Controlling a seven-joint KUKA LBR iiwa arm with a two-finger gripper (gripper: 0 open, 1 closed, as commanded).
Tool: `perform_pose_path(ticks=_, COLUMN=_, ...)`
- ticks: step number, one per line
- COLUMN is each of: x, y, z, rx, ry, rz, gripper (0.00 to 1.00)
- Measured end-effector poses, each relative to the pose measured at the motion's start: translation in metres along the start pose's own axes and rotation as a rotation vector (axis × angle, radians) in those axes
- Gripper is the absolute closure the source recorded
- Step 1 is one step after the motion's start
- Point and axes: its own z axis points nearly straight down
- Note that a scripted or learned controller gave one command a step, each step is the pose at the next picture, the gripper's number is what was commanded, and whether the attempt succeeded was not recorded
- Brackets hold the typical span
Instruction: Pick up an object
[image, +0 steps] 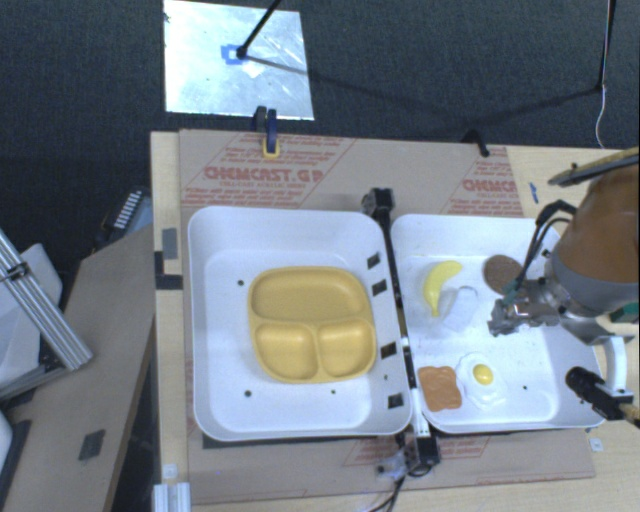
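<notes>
over the right bin (540, 415), the end effector (505, 320) hangs near a banana (438, 282).

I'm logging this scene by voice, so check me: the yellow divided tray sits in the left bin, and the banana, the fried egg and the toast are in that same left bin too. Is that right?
Not quite. The yellow divided tray does sit in the left bin, but the banana, fried egg and toast lie in the right bin, as the camera view shows.
</notes>
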Motion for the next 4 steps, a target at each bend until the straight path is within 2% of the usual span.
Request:
perform_pose_path(ticks=1, x=-0.009, y=0.004, z=-0.047, rx=-0.002, ry=-0.001, rz=0.0, gripper=1.0)
perform_pose_path(ticks=2, x=0.033, y=0.034, z=-0.044, rx=0.001, ry=0.002, rz=-0.005, gripper=1.0)
perform_pose_path(ticks=4, x=0.123, y=0.063, z=-0.056, rx=0.001, ry=0.003, rz=-0.005, gripper=1.0)
